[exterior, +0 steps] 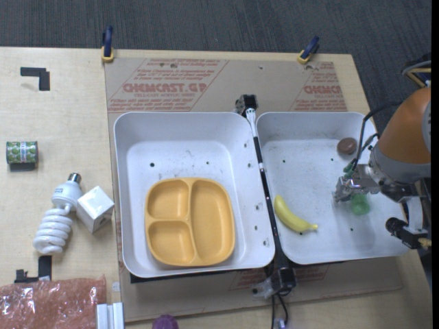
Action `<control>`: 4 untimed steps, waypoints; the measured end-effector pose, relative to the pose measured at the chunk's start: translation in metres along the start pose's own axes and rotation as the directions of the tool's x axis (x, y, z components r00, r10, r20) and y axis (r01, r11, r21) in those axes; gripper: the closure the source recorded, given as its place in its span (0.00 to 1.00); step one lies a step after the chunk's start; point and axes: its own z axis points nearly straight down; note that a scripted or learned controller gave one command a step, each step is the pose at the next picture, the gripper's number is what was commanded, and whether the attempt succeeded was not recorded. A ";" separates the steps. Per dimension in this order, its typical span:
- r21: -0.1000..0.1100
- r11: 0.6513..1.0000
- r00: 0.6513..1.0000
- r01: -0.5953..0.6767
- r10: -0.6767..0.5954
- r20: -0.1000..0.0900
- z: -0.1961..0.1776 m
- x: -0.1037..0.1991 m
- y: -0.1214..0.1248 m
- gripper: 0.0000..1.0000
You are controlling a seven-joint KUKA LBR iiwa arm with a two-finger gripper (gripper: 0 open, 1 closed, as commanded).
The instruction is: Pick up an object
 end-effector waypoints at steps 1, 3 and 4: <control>-0.001 1.000 1.000 0.005 -0.005 -0.001 0.000 -0.033 0.054 0.00; 0.002 1.000 1.000 0.000 0.000 0.000 0.000 0.021 0.055 0.00; 0.000 1.000 1.000 0.002 -0.002 0.001 -0.098 -0.036 0.071 0.00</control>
